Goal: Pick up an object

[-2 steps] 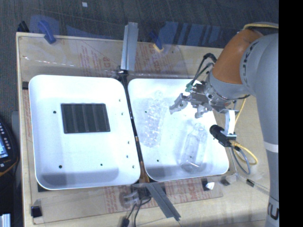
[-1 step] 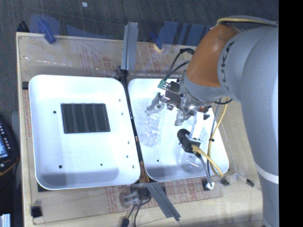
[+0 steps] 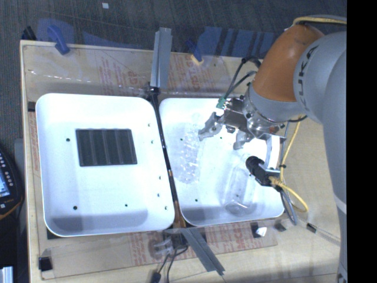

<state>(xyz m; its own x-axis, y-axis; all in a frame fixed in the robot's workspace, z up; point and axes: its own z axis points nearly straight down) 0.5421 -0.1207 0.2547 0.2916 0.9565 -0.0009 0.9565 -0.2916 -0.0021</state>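
The arm (image 3: 306,69) reaches in over the right bin (image 3: 177,208). Its gripper (image 3: 225,135) hangs above the middle of that bin. The two fingers (image 3: 207,128) are spread wide apart, and nothing is between them.

Two clear things lie in the right bin. One is a bumpy clear bottle (image 3: 188,152), just left of the gripper and a bit below it. The other is a clear cup (image 3: 238,193), nearer the front of the bin. Both are hard to see on the white floor. The left bin (image 3: 47,158) has a dark grate (image 3: 106,147) lying flat in it.

This looks like the reaching step. Nothing is picked up yet. The bottle seems the closest thing to grab. Next, the gripper likely has to move a little left, go down until its fingers sit on both sides of the bottle, then squeeze and lift. The bottle looks smooth, so it could slip.
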